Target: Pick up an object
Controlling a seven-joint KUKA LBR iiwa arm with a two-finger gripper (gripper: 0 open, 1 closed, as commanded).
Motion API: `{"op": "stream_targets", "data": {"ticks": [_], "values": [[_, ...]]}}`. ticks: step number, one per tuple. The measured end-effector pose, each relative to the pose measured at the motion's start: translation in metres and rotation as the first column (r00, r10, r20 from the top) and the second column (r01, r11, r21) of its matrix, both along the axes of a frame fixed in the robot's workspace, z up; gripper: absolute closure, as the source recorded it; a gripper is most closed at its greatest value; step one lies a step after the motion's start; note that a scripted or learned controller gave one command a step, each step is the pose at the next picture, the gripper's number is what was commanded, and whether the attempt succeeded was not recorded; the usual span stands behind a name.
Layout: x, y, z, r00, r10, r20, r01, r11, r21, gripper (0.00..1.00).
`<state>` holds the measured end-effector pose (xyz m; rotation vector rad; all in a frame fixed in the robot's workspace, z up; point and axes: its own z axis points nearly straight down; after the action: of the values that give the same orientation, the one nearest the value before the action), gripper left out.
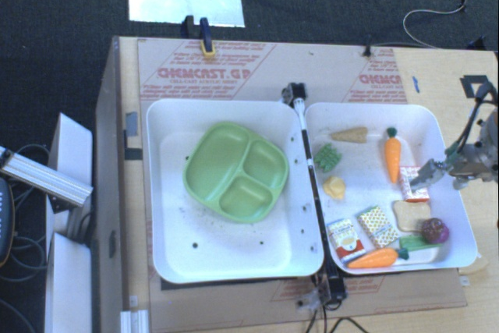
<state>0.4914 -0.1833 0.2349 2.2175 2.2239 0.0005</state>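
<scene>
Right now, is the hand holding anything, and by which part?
Cannot tell. The hand sits at the right bin's right edge, its tip over or at the small red-and-white packet, but the view is too blurred to show a grip.

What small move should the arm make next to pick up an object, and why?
Probably a short descent. The gripper is at the right edge of the right bin, just above a small red and white packet, with the upright carrot close on its left. Nothing is visibly between its fingers, so it likely should lower onto the packet before it closes, keeping off the carrot.
</scene>
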Motion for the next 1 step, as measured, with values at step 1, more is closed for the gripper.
{"op": "stream_targets", "data": {"ticks": [1], "values": [[0.0013,-0.0231,-0.1177,1.0,-0.002,-0.002,0.002,1.0,0.001,0.0]]}}
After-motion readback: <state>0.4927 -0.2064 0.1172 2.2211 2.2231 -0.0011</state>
